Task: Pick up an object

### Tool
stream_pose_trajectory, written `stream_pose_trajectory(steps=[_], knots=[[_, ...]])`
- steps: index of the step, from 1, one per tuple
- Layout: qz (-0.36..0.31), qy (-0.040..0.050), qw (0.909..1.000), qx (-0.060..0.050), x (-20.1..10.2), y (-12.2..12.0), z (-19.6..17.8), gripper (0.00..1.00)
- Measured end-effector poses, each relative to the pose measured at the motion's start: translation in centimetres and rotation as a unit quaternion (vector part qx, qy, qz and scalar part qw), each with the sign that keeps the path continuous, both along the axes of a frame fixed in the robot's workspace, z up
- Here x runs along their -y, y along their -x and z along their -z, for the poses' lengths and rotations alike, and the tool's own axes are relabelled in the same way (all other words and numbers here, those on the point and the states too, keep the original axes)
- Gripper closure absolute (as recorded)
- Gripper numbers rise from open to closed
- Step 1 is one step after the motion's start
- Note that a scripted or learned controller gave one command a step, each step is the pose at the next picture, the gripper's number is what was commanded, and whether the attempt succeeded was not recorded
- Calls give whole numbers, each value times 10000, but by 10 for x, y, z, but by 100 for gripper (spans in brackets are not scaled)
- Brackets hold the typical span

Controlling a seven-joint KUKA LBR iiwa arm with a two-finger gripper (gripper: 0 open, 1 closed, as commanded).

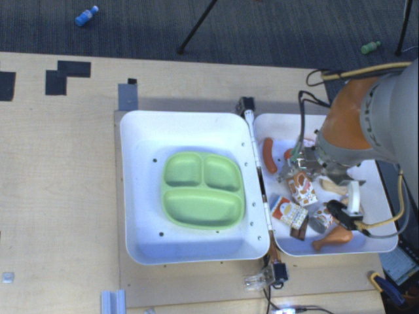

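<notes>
Gripper [302, 165] hangs low over the clutter in the right bin [386, 244], just above a small red-and-white carton [303, 190]; whether it has closed on anything cannot be told. This looks like the reaching step, so the next move calls for settling onto one item, perhaps the sausage [269, 156] nearby. The arm [366, 120] bends in from the right. A green divided tray [200, 190] lies in the left bin [141, 175].
</notes>
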State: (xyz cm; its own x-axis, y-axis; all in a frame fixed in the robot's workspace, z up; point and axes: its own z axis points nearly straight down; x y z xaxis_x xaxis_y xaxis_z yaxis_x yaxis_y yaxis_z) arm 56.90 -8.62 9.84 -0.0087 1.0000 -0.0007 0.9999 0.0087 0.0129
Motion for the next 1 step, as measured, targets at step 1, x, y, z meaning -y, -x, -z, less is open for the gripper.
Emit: stream_pose_trajectory(steps=[1], knots=[[16,-12,10000,-47,-86,30,-87,100]])
